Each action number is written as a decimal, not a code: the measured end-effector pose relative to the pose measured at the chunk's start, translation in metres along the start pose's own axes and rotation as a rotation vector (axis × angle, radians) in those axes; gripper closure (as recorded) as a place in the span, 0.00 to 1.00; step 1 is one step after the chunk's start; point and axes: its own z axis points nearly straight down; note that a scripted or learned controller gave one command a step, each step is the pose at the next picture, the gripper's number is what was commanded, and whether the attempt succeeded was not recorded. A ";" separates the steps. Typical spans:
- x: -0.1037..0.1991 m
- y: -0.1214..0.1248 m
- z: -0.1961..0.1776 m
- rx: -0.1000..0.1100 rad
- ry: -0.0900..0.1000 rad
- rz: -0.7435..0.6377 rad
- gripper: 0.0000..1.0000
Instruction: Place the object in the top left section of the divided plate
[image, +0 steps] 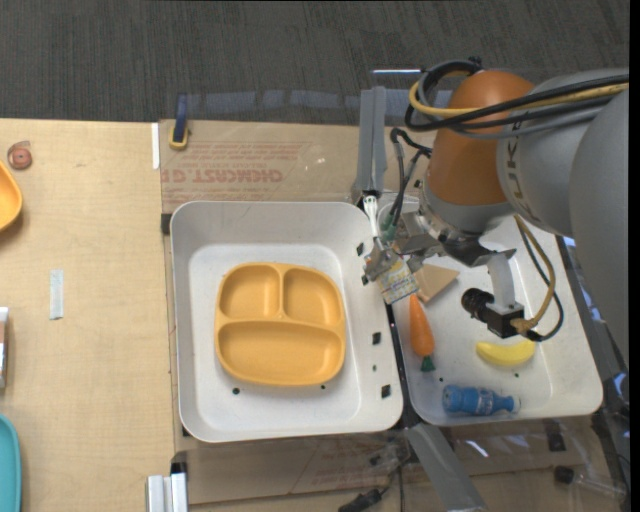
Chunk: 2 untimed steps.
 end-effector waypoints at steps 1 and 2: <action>0.050 0.028 -0.087 -0.001 -0.001 0.036 1.00; 0.105 0.033 -0.094 0.000 -0.003 -0.001 1.00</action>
